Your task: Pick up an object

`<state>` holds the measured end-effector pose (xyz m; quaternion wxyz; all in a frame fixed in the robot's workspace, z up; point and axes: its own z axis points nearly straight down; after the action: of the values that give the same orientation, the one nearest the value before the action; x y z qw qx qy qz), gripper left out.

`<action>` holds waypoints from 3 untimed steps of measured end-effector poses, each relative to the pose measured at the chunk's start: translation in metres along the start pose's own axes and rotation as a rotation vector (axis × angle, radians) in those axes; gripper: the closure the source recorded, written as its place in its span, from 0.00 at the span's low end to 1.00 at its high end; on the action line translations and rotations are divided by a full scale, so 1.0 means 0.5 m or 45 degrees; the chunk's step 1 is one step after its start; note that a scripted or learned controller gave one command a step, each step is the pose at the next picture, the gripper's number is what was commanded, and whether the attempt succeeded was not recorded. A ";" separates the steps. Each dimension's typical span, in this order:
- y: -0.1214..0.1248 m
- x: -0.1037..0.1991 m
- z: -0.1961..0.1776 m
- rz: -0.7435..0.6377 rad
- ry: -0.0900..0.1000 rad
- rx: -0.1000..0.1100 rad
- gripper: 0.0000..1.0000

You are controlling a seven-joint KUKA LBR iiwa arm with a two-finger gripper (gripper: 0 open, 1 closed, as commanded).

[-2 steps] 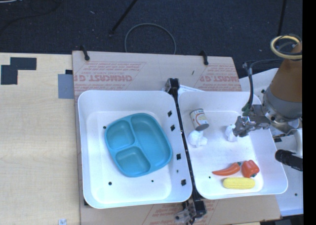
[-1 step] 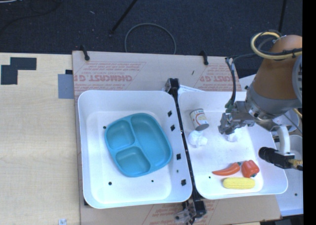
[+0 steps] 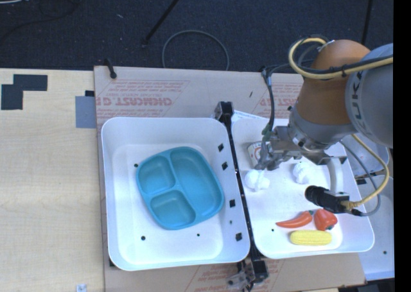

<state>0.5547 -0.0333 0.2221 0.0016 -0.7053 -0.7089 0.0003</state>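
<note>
Red print on the brown cardboard (image 3: pixel 167 95) under the bins, top edge, is upside down; looks like "CHEMCREST" but can't be sure. More red print on the cardboard's bottom edge, too small to read. Grey arm (image 3: pixel 369 95) has part of big dark letters at right, maybe "UK". No other words or nos. to read.

Dark carpeted floor (image 3: pixel 128 2) behind a pale wooden bench top (image 3: pixel 45 188).

Strewn across the carpet: thin black cables (image 3: pixel 192 43), one coiled in a loop. Laid flat over the bench: a brown cardboard sheet with red mirrored print (image 3: pixel 160 95). Stuck on the wood at left: dark rectangular patches (image 3: pixel 22 88).
</note>
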 end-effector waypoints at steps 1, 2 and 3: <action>0.027 0.107 -0.019 0.001 -0.001 -0.002 1.00; 0.036 0.196 0.001 0.002 -0.002 0.001 1.00; 0.039 0.289 -0.015 0.004 -0.003 0.000 1.00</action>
<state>0.5737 0.1114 0.2300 0.0008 -0.7064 -0.7079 0.0010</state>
